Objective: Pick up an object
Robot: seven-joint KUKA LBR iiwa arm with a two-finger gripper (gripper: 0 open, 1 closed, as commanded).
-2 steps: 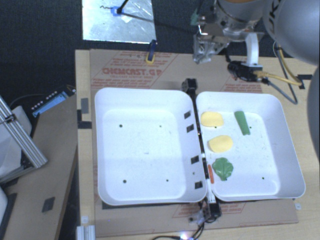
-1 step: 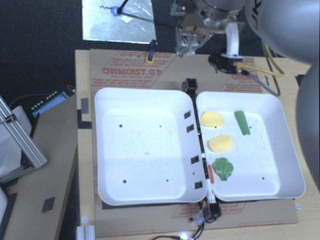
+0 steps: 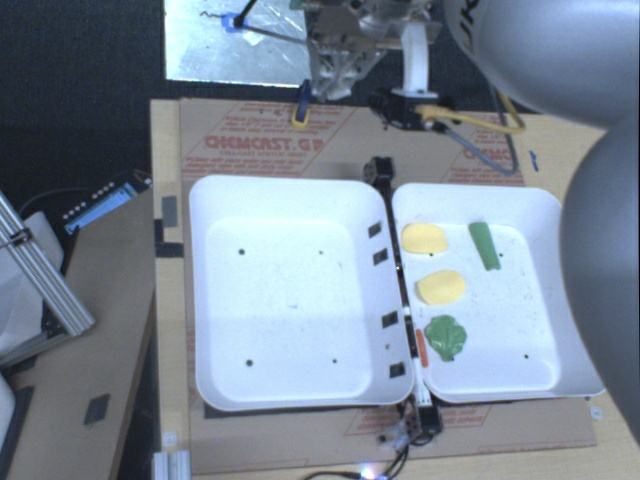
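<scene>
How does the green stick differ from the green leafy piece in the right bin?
The green stick is long, narrow and straight-edged; the green leafy piece is rounded and lumpy. The stick is a lighter green, the leafy piece darker. The stick lies toward the bin's far side, the leafy piece nearer its front. Both lie flat in the right bin.

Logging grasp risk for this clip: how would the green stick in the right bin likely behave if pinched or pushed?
The green stick looks stiff and straight, so probably no flopping. It lies flat and low, so fingers may struggle to get under it. Pushed, it would likely slide on the smooth right bin.
</scene>
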